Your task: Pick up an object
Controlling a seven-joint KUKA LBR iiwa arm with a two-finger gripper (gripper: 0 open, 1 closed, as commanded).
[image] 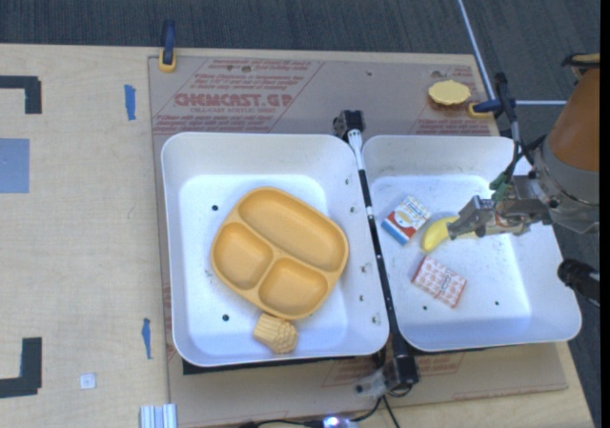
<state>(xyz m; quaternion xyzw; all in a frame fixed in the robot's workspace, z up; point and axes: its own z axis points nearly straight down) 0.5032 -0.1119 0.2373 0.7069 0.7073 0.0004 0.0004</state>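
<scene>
Take the black divider (pixel 367 216) between the two bins as your landmark. Well to its left, in the left bin (pixel 181 226), lies a yellow three-compartment plate (pixel 278 252), and just below that plate sits a small corn-cob toy (pixel 275 332) against the bin's near wall.

Just right of the divider, in the right bin (pixel 543 316), you have three small things. Closest to it is a little red, white and blue packet (pixel 405 219). Below and right of that lies a red-and-white patterned packet (pixel 439 281). Further right of the divider is the yellow banana (pixel 437 233), the likeliest pick here, since the gripper (pixel 473 222) sits right at its far end.

You cannot tell from this view whether the claw is spread or pressed together; its tips blur into the banana's end, and nothing shows the banana actually between them.

Here is what could go wrong for you. The claw meets the banana at its tip rather than its middle, so a closing pinch may squeeze the curved, smooth end out sideways. A slanted approach could also nudge the banana toward the divider and into the red, white and blue packet, which lies close beside it. If the tips come down too low, they may scrape the bin floor.
</scene>
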